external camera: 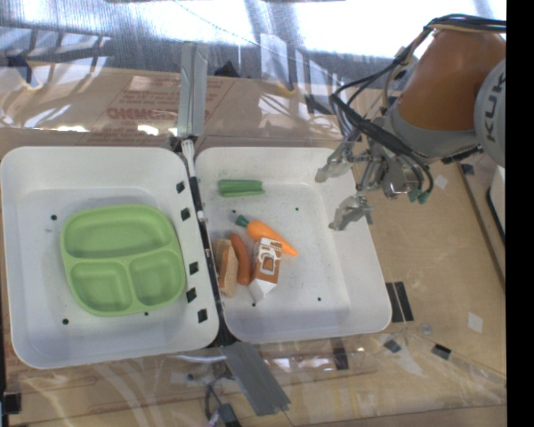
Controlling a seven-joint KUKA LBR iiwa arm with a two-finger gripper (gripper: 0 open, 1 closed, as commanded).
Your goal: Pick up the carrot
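Observation:
The carrot (271, 236), orange with a small green stem end, lies in the right bin (338, 278) near its middle, pointing down to the right. My gripper (340, 194) hangs over the bin's right rim, to the right of and slightly above the carrot, apart from it. Its two fingers (349, 213) are spread apart with nothing between them.
A green pod (240, 187) lies at the back of the right bin. A hot dog in a bun (234, 261) and a small carton (267, 269) sit just below left of the carrot. The left bin (31, 238) holds a green divided tray (122, 259).

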